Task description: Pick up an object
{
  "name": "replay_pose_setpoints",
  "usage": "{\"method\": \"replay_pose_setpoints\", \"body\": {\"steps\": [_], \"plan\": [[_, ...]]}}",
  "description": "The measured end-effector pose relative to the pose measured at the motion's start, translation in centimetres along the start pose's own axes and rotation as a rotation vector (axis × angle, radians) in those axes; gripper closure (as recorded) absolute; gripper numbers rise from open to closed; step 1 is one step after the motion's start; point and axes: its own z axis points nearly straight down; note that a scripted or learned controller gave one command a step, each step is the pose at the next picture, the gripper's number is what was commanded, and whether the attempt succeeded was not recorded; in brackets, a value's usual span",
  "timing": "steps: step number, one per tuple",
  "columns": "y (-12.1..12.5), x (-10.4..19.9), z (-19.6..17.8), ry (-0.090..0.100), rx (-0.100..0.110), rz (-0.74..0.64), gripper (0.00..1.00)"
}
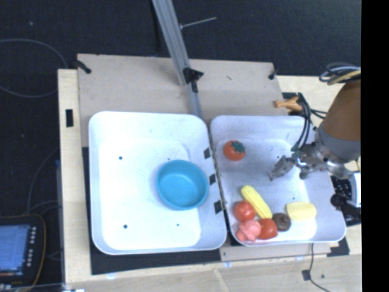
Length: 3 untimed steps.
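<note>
My gripper [290,168] hangs over the middle of the right bin [261,132], its fingers spread apart with nothing between them. To its left lies a red tomato with a green top [234,150]. Along the bin's front sit a yellow banana [256,201], a red tomato [244,211], a pink piece [248,230], another red piece [267,228], a brown ring [282,222] and a pale yellow block [301,211]. The gripper stands above and apart from all of them.
A blue bowl [182,184] rests in the left bin [121,145]. A grey metal pole [173,38] slants up from between the bins at the back. Cables [304,111] trail from the arm near the right bin's far corner.
</note>
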Motion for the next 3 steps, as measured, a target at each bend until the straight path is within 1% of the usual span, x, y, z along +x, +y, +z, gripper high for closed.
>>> {"method": "replay_pose_setpoints", "body": {"steps": [1, 2, 3], "plan": [[0.0, -0.2, 5.3, 0.000, -0.002, 0.002, 0.00], [0.2, -0.2, 3.7, -0.001, -0.014, 0.007, 1.00], [0.0, -0.4, -2.9, 0.002, -0.013, 0.002, 1.00]]}}
